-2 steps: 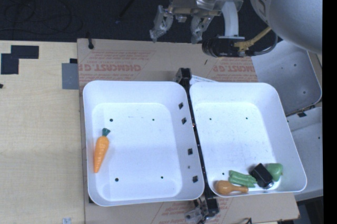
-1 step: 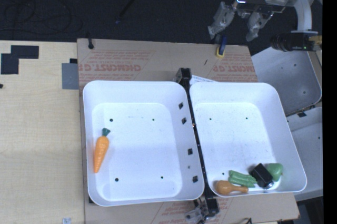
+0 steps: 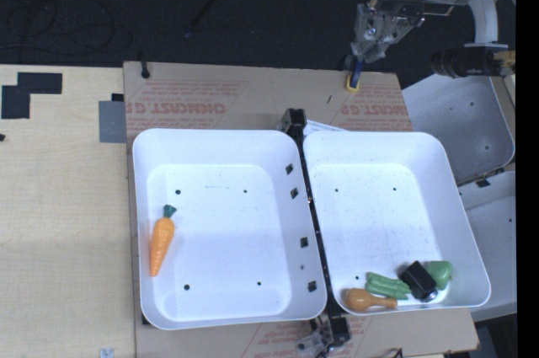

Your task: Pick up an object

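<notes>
An orange toy carrot [image 3: 161, 243] with a green top lies near the left wall of the left bin [image 3: 215, 147]. In the front right corner of the right bin [image 3: 379, 147] sit a green pod-like toy [image 3: 387, 285], a black block [image 3: 418, 280], a light green piece [image 3: 440, 270] and an orange-brown pear-shaped toy [image 3: 368, 300], all close together. My gripper [image 3: 371, 45] hangs high at the back, above the cardboard behind the right bin, far from every object. Nothing shows between its fingers.
The two bins meet at a black divider [image 3: 305, 213] with clips. A small yellow and blue item [image 3: 354, 80] lies on the cardboard under the gripper. A grey metal plate [image 3: 467, 116] lies to the right of the bins.
</notes>
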`<action>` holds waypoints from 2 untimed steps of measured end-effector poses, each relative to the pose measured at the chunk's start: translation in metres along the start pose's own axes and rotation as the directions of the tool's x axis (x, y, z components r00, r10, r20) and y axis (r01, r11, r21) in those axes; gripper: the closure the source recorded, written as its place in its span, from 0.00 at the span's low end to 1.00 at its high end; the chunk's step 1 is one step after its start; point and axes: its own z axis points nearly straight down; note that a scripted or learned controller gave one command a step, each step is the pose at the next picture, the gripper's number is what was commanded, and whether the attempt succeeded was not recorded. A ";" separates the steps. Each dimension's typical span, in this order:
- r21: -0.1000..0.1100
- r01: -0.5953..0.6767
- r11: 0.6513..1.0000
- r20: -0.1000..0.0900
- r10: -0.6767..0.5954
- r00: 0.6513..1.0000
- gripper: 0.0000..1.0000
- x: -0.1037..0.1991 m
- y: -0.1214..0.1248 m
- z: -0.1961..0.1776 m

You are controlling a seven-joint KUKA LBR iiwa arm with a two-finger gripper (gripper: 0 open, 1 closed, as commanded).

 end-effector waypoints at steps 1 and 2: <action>0.010 0.001 1.000 -0.002 -0.001 1.000 1.00 0.046 -0.001 0.113; -0.021 0.002 1.000 -0.005 -0.002 1.000 1.00 0.082 -0.001 -0.068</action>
